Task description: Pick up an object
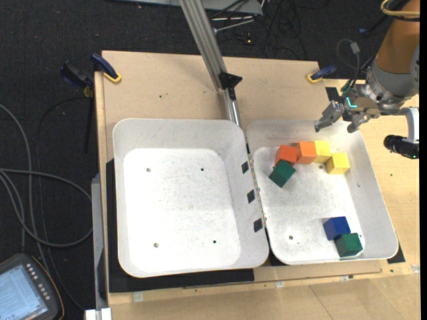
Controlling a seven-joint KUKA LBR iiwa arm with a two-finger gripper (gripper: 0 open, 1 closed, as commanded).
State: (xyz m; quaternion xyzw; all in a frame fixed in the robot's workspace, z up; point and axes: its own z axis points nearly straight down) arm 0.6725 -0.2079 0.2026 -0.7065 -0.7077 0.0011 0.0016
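The gripper (341,115) hangs over the right bin's (373,199) far rim, fingers spread, grasping nothing. Orange blocks (297,153), yellow blocks (331,157) and a green block (282,174) cluster near that rim; a blue block (335,227) and another green one (349,245) sit in its near right corner. The left bin (133,179) gives open room.

White bins (133,139); orange (287,155), yellow (338,163), green (282,174), blue blocks (336,227).
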